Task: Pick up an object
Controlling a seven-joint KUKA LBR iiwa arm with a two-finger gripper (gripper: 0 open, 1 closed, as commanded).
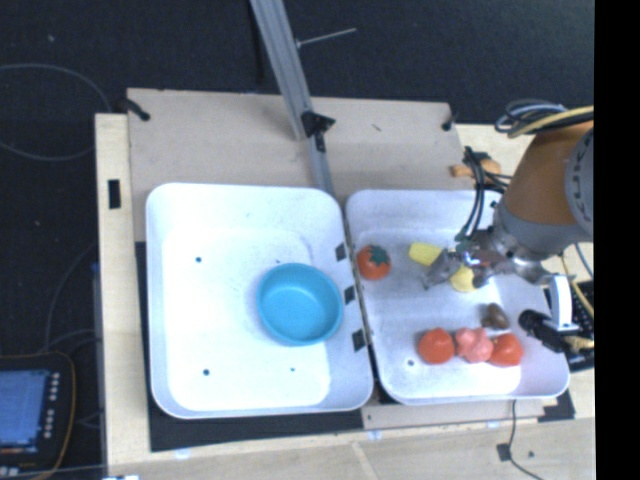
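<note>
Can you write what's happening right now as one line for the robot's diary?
stage: reaching | gripper: right bin, by yellow toys | held: nothing seen | left bin: blue bowl

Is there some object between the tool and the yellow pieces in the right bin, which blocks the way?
Nothing visible blocks it. The tool is already in the right bin, directly between the two yellow pieces. The tomato-like toy lies further left, and the row of red and pink toys lies nearer the front wall, both apart.

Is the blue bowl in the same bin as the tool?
No, the blue bowl sits in the left bin; the tool is over the right bin.
</note>
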